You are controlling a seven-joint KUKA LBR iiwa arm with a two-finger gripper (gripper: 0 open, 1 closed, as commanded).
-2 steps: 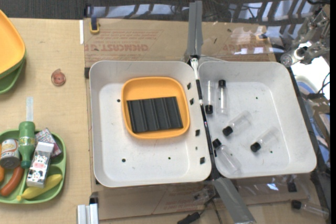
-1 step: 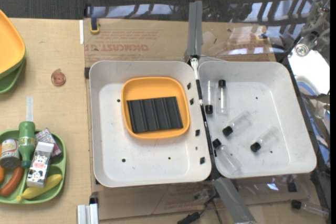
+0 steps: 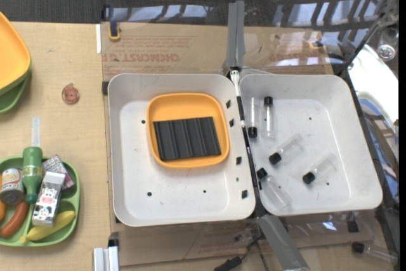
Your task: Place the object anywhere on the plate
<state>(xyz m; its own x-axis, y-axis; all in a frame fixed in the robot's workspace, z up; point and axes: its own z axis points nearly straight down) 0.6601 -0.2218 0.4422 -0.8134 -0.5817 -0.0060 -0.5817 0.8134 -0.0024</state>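
Step in hand: the very start, pick-up not done yet. Nothing carried over to the plate (image 3: pixel 187 101) so far.

Plate: orange, sits in L bin (image 3: pixel 127 155), w/ a dark ridged pad (image 3: pixel 188 138) lying in its middle.

Things to move: five small clear tubes w/ black caps, all lying flat in R bin (image 3: pixel 355 136). Two side by side near the L wall: tube A (image 3: pixel 268 117) and tube B (image 3: pixel 252 116). Tube C (image 3: pixel 285 150) mid-bin, tube D (image 3: pixel 320 170) further R, tube E (image 3: pixel 271 186) low by the front corner, close to the wall.

Claw: can't tell if released or clenched.

Next move, prob.: go down over one tube, best tube C or D, well apart from walls & other tubes. Pinch across the thin side, since round and likely to roll. Then lift, cross over the middle walls, drop anywhere on plate.
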